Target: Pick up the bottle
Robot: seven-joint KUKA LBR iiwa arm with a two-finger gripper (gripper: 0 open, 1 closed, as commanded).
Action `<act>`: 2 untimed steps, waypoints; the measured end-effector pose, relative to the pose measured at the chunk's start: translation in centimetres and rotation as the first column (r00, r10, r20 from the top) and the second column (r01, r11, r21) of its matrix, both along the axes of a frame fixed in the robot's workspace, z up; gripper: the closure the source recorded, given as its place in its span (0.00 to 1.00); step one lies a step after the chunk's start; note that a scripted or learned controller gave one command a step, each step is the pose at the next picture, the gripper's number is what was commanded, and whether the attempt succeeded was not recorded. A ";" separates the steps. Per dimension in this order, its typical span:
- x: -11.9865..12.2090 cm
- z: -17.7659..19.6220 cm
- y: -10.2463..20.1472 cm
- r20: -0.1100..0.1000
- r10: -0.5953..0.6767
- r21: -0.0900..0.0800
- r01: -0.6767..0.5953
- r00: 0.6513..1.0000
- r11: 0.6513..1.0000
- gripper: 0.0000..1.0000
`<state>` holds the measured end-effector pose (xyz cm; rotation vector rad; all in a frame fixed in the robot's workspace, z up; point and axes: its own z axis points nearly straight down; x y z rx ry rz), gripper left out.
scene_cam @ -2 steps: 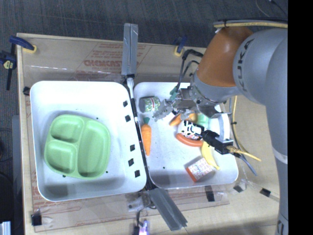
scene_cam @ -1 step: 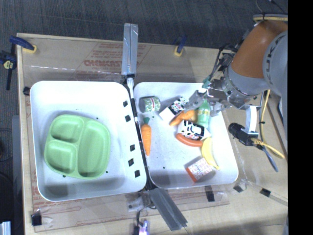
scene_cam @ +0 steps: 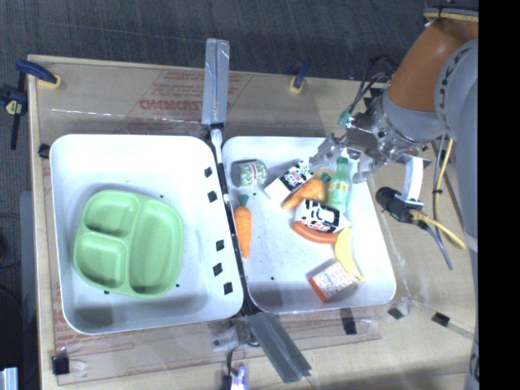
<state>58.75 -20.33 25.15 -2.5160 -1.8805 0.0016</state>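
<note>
Nearest the camera, on the pale wooden tabletop (scene_cam: pixel 422 348), grey metal brackets meet at the seam between the two bins. The left bin (scene_cam: pixel 73 157), smooth white plastic with rounded corners, carries a matte green divided plate (scene_cam: pixel 128 240) with three shallow wells. The right bin (scene_cam: pixel 264 287) holds a scatter of toy food: at its near edge a small orange-and-white printed box (scene_cam: pixel 331 281), then a curved yellow banana (scene_cam: pixel 348 253), a glossy red sausage (scene_cam: pixel 314 232), and a black-and-white patterned carton (scene_cam: pixel 320 214) just beyond it. Toward the divider lies a tapered orange carrot (scene_cam: pixel 242 228) with a green tip, and past it a small cylindrical can (scene_cam: pixel 249 171) on its side.

The bottle (scene_cam: pixel 339 183) sits in the far right part of the right bin, slim and light green, with a narrower darker green neck and cap pointing away from the camera; it lies beside a second orange carrot (scene_cam: pixel 305 192) and close to the bin's right wall.

The tool (scene_cam: pixel 351 146) hangs just over the bottle's cap end, grey metal parts and cables crowded around it. Whether it is released or clenched cannot be told, and nothing shows the bottle gripped. Behind it rises the arm's orange band (scene_cam: pixel 426 51).
</note>
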 end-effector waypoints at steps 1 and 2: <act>0.8 0.0 0.1 0.001 -0.001 0.000 0.001 1.000 1.000 0.00; 3.3 -1.1 0.2 0.001 0.085 0.000 -0.085 0.996 0.996 0.00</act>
